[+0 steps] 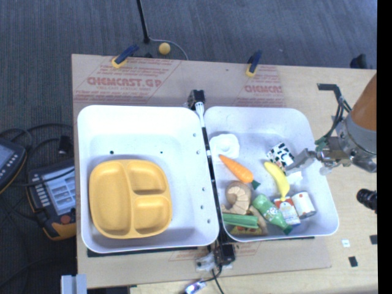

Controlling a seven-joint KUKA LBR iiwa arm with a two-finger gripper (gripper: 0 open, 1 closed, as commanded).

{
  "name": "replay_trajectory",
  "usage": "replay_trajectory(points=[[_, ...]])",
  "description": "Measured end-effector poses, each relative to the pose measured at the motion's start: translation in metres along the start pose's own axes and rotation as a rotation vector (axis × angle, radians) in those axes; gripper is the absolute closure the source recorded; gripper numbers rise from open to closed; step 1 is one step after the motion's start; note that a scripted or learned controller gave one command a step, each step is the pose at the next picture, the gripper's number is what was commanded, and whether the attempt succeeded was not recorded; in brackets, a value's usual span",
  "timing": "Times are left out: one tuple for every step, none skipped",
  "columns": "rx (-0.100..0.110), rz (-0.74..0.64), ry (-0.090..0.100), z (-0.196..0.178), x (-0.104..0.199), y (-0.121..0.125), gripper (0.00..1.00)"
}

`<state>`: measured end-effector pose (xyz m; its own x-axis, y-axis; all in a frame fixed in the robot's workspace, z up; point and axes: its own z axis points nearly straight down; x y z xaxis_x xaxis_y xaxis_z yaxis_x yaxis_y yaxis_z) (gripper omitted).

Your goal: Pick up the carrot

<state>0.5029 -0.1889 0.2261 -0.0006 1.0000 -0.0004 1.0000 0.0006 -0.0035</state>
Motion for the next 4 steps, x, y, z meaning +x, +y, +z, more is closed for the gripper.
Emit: replay_trajectory(points=[[0.009, 0.162, 0.003, 0.098, 0.069, -0.01, 0.0], [-0.005, 0.32, 0.0, 0.135, 0.094, 0.063, 0.0], [-0.011, 0.318, -0.002, 0.125, 0.094, 0.064, 1.0], [-0.004, 0.55, -0.002, 0.04, 0.138, 0.131, 1.0]])
